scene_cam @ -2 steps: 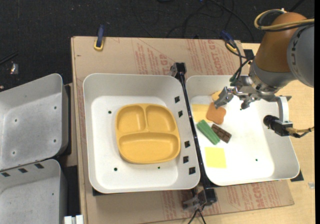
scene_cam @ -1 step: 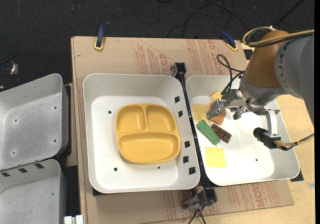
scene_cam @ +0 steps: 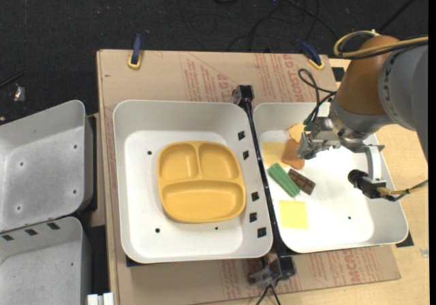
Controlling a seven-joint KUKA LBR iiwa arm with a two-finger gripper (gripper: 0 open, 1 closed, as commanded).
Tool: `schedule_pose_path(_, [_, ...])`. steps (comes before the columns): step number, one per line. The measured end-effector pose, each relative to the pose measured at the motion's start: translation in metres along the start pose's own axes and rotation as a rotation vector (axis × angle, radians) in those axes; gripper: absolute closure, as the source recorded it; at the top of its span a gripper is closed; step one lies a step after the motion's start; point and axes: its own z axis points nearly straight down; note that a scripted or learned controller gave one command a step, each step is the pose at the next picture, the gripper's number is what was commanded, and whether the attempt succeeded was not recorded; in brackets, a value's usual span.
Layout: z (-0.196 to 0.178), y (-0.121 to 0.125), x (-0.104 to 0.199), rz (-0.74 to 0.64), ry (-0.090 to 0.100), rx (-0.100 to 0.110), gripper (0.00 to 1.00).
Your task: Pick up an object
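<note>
My gripper (scene_cam: 304,146) hangs low over the far left part of the right bin (scene_cam: 354,229). Directly beneath its tip lies a reddish-brown block (scene_cam: 293,156), touching or nearly touching it. Just in front of that lie a green block (scene_cam: 282,180) and a dark brown block (scene_cam: 302,182), side by side. A flat yellow square (scene_cam: 293,214) rests nearer the front. A pale yellow piece (scene_cam: 272,153) lies against the bin's left wall, and an orange-yellow piece (scene_cam: 295,132) peeks out behind the gripper.
The left bin (scene_cam: 136,161) holds a yellow divided plate (scene_cam: 201,182). A black divider (scene_cam: 257,167) runs between the two bins. The arm's grey and orange body (scene_cam: 375,89) overhangs the right bin's far right. White lids (scene_cam: 41,161) lie off to the left.
</note>
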Motion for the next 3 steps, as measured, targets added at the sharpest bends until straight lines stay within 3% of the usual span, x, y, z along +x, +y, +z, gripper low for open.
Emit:
schedule_pose_path(2, [-0.128,0.000,-0.001,-0.004,-0.001,-0.007,1.00])
schedule_pose_path(3, [-0.139,0.001,-0.001,-0.004,0.000,-0.002,1.00])
